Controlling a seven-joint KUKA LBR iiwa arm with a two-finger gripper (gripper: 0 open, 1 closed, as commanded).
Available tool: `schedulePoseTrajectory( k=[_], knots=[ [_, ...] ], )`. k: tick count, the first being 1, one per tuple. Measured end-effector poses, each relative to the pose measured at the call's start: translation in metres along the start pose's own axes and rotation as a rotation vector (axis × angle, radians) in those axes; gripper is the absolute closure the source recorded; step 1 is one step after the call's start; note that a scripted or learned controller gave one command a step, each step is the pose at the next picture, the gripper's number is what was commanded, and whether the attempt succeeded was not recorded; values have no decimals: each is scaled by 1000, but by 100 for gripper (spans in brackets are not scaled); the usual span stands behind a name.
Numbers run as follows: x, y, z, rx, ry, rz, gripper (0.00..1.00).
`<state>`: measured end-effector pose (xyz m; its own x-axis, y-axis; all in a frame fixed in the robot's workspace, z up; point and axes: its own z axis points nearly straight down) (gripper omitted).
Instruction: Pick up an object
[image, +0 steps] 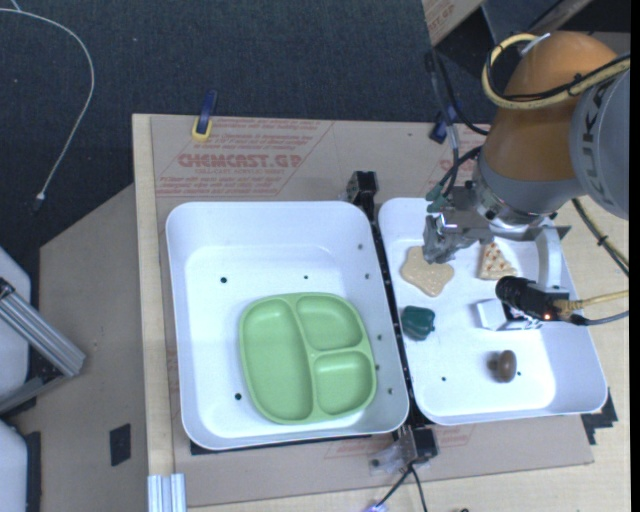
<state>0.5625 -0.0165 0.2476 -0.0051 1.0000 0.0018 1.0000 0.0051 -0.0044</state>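
A: Which object do you take here?

B: You look at the right white bin (575, 395), in the right half of the frame. The gripper (437, 247) hangs over its upper left part, just above the flat tan cracker-like piece (427, 273). This piece is the nearest candidate, I think. Whether the gripper is spread or closed, I cannot tell; the metal parts hide it.

A: How do you do this step well?

B: The piece lies flat, so in my opinion you must come straight down and close on its edges, not on the top face. It lies near the bin's left wall, so watch that side. Do not lift before the piece sits clearly in the grip.

A: What else is in this bin?

B: A small tan triangular piece (494, 262) just to the right, a dark green small lump (418, 321) lower, and a brown rounded object (503, 365) towards the lower right.

A: And the arm?

B: The grey arm with the orange band (540, 95) enters from the upper right and bends down steeply, the wrist almost vertical over the bin.
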Motion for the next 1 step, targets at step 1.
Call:
schedulePoseTrajectory(
  k=[1],
  knots=[
    [49,15,14,-4,-1,0,100]
  ],
)
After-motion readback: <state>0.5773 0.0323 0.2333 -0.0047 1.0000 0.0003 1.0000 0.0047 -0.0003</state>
